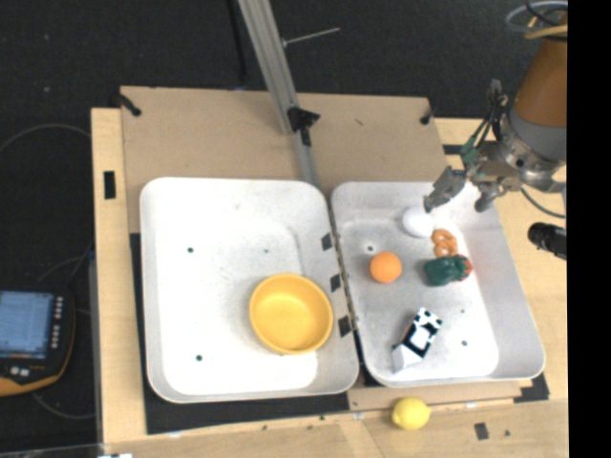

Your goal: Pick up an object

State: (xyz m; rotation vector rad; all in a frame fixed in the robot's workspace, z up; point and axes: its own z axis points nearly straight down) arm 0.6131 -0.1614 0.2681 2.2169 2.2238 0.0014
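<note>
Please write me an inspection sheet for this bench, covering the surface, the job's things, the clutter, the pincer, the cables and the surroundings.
Surface: two white bins side by side, left bin, right bin, on a tan bench.
Job's things: right bin holds an orange ball, a white lump, an orange ring piece, a green toy and a black-and-white block.
Clutter: yellow bowl in the left bin; yellow ball on the bench in front of the right bin.
Pincer: pincer open above the right bin's far edge, holding nothing.
Cables: cable on the floor at left.
Surroundings: handheld controller at left; metal pole behind the bins.
</note>
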